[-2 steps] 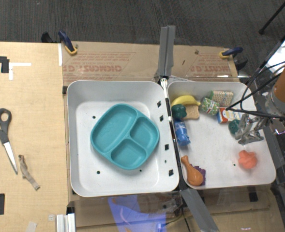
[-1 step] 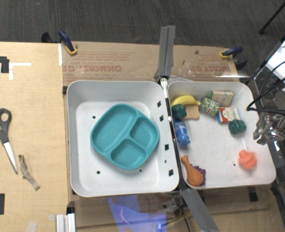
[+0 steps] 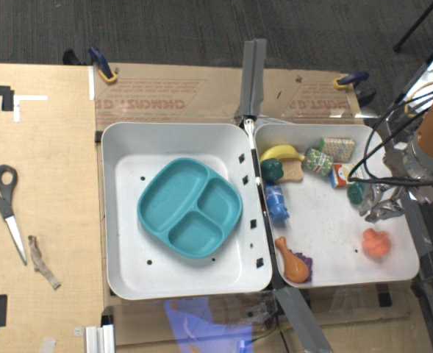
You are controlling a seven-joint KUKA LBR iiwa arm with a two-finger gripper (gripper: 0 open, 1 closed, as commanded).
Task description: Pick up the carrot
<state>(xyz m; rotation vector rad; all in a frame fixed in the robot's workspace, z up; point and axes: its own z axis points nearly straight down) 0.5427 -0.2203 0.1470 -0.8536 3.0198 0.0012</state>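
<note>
The carrot is an orange tapered piece with a pale narrow end. It lies in the front left corner of the right bin, partly on a purple piece. My gripper hangs over the right side of that bin, well to the right of the carrot and apart from it. A round orange-red toy sits just in front of the gripper, and a small teal piece lies just to its left. Nothing shows held in the gripper.
The left bin holds a teal divided plate. Along the right bin's back and left wall lie a banana, a dark green piece, a blue bottle, a green packet and a small carton. Scissors rest on the bench at far left.
</note>
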